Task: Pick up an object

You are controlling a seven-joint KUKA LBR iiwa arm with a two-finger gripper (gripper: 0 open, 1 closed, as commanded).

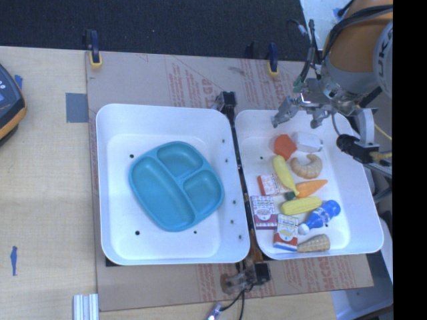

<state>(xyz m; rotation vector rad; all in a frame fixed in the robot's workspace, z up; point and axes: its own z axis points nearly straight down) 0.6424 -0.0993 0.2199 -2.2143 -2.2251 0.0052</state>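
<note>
The right bin (360, 199) held a cluster of toy foods. A red-orange piece (285, 145) lay at the top, a croissant (307, 165) just beside it, and a banana (283, 173) slanted down to their left. Below came a carrot (310, 187) and an ear of corn (300, 205). A blue bottle (323, 214) lay tilted beside the corn, an ice-cream cone (313, 244) lay on its side near the front rim, and small printed cartons (264, 212) lay flat along the left.
</note>
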